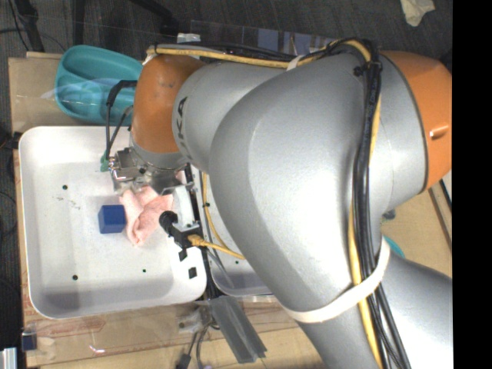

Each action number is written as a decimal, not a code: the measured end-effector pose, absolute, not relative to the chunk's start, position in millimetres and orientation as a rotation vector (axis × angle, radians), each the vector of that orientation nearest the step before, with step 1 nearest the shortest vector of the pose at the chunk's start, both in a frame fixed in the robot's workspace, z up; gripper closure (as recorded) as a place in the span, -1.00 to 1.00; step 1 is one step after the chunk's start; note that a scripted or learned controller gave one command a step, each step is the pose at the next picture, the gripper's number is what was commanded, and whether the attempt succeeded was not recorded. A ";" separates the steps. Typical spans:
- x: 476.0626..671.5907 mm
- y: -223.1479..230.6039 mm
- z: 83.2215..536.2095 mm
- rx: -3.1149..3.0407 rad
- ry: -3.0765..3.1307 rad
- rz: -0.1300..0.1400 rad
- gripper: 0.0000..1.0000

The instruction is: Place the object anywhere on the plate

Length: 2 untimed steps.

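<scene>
We see the grey arm (307,183) reaching in from the right and covering most of the right bin (238,283), of which a small strip of rim shows below the arm. Its orange band (157,98) sits above the wrist, over the upper right corner of the left bin (46,229).

The gripper (142,177) hangs low at the right side of the left bin. We cannot tell how its jaws stand, since the wrist body hides them from this angle.

A pink crumpled cloth (146,210) lies on the left bin's floor, just below the gripper and seemingly touching it at its upper edge; we cannot tell whether it is being pinched. A small blue block (111,218) rests on the floor just left of the cloth, close beside it, perhaps touching.

A teal plastic object (88,83), bowl-like, sits outside the left bin beyond its upper edge, partly behind the orange band. We cannot make out a plate with any certainty.

Black cable (365,129) runs along the arm. A crumpled pale scrap (411,2) lies on the dark floor at upper right.
</scene>
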<state>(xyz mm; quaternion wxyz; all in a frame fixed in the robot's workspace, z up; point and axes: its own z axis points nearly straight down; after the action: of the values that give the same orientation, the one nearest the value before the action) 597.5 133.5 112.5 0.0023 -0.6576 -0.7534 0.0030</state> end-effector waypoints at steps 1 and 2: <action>618.1 101.7 176.1 -1.879 -2.516 0.003 1.00; 655.8 105.7 241.9 -1.853 -2.535 0.002 1.00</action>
<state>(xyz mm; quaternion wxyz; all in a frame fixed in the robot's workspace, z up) 655.8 105.7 241.9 0.0007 -0.5902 -0.8073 0.0005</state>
